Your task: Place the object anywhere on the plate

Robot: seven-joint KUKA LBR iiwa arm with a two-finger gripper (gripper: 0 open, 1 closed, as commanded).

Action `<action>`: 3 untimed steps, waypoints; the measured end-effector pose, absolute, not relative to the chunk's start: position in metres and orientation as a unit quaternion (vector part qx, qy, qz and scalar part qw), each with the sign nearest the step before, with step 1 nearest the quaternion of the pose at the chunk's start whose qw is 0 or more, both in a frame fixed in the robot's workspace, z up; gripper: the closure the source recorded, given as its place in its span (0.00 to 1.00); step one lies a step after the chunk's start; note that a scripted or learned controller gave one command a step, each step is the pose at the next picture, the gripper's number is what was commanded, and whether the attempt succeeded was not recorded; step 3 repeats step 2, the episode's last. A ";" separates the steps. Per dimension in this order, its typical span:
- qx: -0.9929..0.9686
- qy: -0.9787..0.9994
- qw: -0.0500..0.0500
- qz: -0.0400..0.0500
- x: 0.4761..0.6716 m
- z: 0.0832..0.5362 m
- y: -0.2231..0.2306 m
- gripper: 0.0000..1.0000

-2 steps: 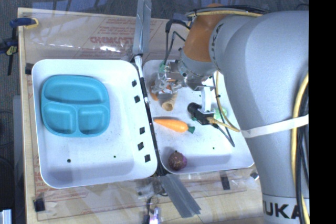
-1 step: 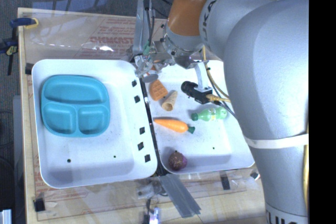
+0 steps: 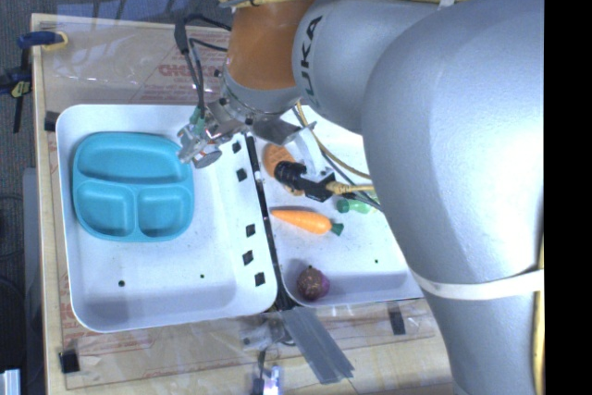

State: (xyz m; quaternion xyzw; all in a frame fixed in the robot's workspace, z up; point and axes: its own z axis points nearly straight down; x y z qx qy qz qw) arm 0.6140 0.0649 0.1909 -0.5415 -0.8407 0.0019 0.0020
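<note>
Blue three-compartment plate (image 3: 129,185) – smooth, rounded – in left bin (image 3: 139,291). Pincer (image 3: 199,146) at plate's right rim; spread or pressed together – cannot tell. Tapered carrot (image 3: 302,221), dark round fruit (image 3: 313,282) in right bin (image 3: 370,277), arm partly covering.

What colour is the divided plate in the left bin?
The divided plate is light blue, seen in the camera view.

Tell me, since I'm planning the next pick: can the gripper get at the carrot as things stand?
Probably yes. The carrot lies uncovered on the right bin's floor, apart from the dark round item; the gripper sits over by the blue plate.
</note>
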 end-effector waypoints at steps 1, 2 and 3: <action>-0.486 -0.874 0.000 0.001 0.616 0.197 0.118 1.00; -0.486 -0.874 0.000 0.001 0.616 0.197 0.118 0.00; -0.486 -0.874 0.000 0.001 0.616 0.197 0.118 0.00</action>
